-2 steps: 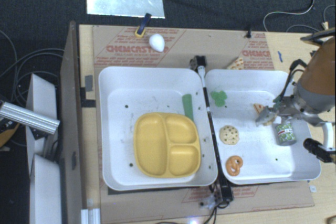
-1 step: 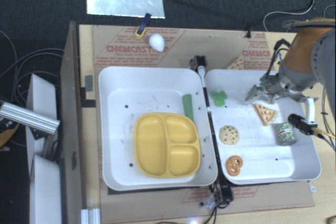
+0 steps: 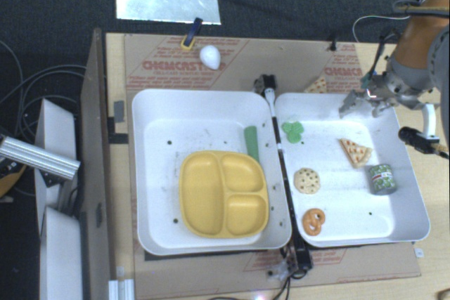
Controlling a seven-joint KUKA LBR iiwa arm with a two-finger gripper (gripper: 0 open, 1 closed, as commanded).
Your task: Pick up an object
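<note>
The hand hovers over the right bin's far right corner; how far it's open, I cannot tell, and nothing shows in its grasp. This looks like the approach, no pick made. Nearest target: the pizza slice, just below. The next move calls for a short drop inward. The green can hugs the right wall; cookie and pretzel sit in open room.
</note>
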